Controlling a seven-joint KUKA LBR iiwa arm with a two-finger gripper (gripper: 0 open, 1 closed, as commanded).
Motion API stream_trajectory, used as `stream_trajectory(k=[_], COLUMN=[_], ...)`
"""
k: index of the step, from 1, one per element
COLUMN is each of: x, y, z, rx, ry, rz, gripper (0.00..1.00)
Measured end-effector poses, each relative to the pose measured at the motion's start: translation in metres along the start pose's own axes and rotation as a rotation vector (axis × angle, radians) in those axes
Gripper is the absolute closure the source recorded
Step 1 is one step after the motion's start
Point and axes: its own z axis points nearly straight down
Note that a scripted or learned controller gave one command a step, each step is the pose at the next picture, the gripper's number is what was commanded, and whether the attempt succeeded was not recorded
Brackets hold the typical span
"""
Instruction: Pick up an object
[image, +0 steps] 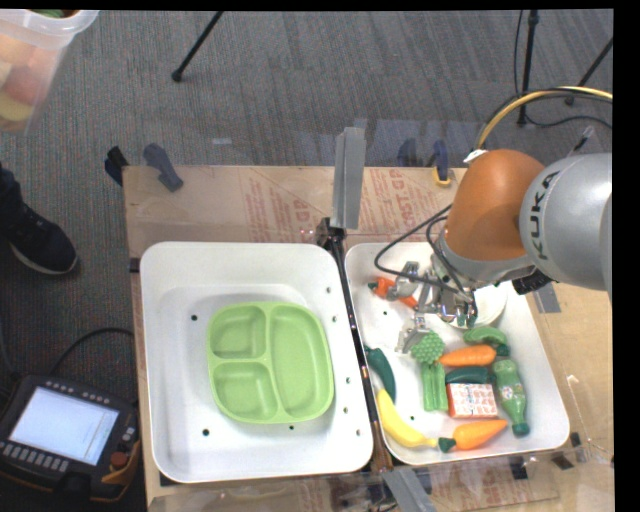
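Note:
My gripper hangs over the right bin, under the orange band of the arm, near the bin's upper middle. Just below its metal fingers lies a green broccoli piece on a green stalk. Beside that lie an orange carrot, a green bottle, a red-and-white box, a second carrot, a yellow banana and a dark green cucumber. A small orange item sits left of the gripper. Nothing shows between the fingers.
The left bin holds a light green divided plate. A grey upright post stands behind the seam between the bins. A tablet lies on the floor at the lower left.

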Motion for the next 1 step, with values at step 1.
stream_trajectory(k=[1], x=[0.0970], y=[-0.0274], z=[0.0014], rx=[0.000], ry=[0.007], rz=[0.021], gripper=[0.00])
